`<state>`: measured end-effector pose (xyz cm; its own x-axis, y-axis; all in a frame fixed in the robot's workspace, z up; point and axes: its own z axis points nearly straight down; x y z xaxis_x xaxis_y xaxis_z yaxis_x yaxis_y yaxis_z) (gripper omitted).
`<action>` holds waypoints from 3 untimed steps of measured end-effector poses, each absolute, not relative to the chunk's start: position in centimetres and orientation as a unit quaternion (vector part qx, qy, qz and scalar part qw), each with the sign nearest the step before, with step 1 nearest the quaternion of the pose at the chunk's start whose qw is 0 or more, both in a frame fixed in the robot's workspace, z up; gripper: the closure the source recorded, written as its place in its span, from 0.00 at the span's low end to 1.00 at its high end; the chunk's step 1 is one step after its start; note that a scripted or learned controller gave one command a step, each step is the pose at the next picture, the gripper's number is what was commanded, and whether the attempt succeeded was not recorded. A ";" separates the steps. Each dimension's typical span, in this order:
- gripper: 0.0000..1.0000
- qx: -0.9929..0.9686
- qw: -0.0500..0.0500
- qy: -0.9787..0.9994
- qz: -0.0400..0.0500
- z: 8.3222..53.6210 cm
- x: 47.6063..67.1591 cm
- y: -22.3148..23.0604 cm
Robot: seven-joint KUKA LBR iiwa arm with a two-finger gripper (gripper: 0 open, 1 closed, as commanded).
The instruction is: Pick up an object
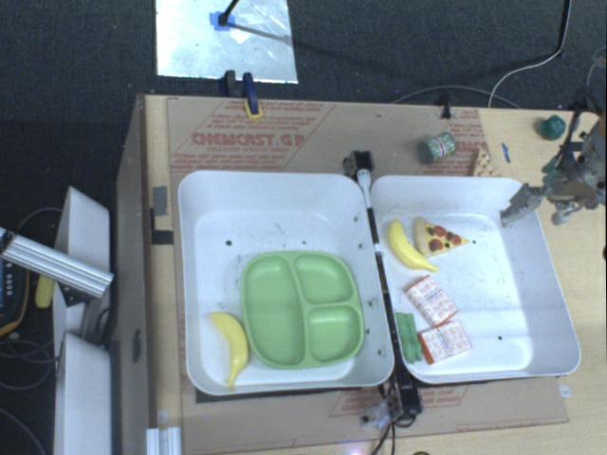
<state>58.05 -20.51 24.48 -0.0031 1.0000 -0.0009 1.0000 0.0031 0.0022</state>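
The right bin [531, 349] holds a yellow banana [410, 246], a toy pizza slice [439, 237], two red-and-white packets [429, 299] [444, 341] and a small green piece [406, 335]. In the left bin [204, 216] lie a green divided plate [303, 309] and a second banana [230, 344]. My gripper [533, 214] hovers over the right bin's far right corner, open, with nothing between its fingers. It stands well to the right of the pizza slice.
On the bench behind the right bin sit a small can [438, 146] and a teal object [553, 126]. A blue-and-yellow clamp [248, 93] grips the bench's back edge. A shiny sheet [226, 27] lies on the floor beyond.
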 end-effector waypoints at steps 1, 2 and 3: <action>0.00 0.705 -0.001 0.709 0.000 14.3 62.3 -15.4; 0.00 0.706 0.005 0.708 0.002 8.8 62.4 -10.5; 1.00 0.706 0.005 0.709 0.003 10.0 62.5 -10.6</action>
<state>62.55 -10.57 10.00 -0.0045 1.0000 -0.0039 0.9999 0.0045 0.0116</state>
